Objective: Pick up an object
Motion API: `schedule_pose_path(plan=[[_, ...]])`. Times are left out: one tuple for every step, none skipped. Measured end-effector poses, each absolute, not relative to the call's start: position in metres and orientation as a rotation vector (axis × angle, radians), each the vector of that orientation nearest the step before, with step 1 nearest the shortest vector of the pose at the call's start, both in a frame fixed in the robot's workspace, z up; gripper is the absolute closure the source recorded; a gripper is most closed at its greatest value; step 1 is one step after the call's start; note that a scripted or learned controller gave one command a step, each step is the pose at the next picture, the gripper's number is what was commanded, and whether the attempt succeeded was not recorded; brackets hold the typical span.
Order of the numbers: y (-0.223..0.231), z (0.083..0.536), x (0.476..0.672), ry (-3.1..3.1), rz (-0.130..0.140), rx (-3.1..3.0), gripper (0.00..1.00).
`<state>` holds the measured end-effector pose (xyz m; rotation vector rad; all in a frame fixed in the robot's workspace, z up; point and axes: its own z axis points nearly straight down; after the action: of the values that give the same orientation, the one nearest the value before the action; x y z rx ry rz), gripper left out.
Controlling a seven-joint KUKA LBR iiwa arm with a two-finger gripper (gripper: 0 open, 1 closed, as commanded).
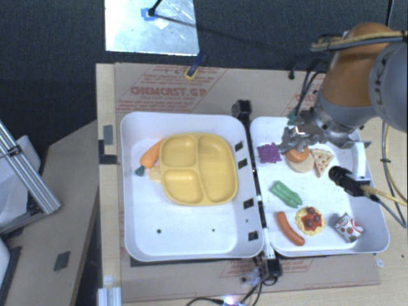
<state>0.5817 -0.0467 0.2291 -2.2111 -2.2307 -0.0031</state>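
Observation:
The right bin point(376, 234) holds several toy foods: a purple piece point(268, 152), a tan-and-orange round piece point(299, 159), a pizza slice point(322, 161), a green pod point(285, 194), a red sausage point(288, 227), a small pizza round point(310, 220) and a red-and-white can point(347, 227). My gripper point(295, 138) hangs at the bin's upper part, right over the tan-and-orange piece and just right of the purple one. Nothing is visibly held between the fingers.
The left bin point(134, 190) holds a yellow divided plate point(194, 169) with an orange carrot point(150, 153) at its left edge. A black divider point(250, 171) runs between the bins. A black cylinder point(347, 181) on the arm juts over the right bin.

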Motion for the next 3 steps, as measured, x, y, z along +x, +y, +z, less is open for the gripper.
schedule_pose_path(plan=[[-0.004,0.219,0.557,-2.229,0.0,-2.211,1.0],[0.055,0.22,0.536,-2.231,-0.002,-2.209,1.0],[0.094,0.228,0.516,-2.23,-0.003,-2.21,1.0]])
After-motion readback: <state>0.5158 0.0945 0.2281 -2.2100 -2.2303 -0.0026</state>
